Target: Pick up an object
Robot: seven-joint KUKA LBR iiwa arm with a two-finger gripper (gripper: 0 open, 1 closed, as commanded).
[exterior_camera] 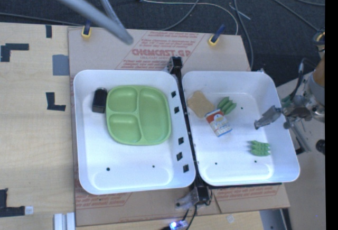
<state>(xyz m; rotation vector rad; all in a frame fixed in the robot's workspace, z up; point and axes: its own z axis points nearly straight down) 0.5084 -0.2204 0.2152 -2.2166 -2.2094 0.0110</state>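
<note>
Nearest the lens, two white bins sit side by side. Toward the right bin's rim, the gripper hovers, seemingly fingers apart and empty, likely poised for the green piece just below; a small carton lies nearby

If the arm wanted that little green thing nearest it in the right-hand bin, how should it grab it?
Probably straight from above, pinching across the short width of the green piece. It lies low and flat on the floor of the right bin, with bare white all around, so nothing crowds the jaws. The bin's wall beside it makes a sideways approach awkward. The gripper sits just above it in the picture.
</note>
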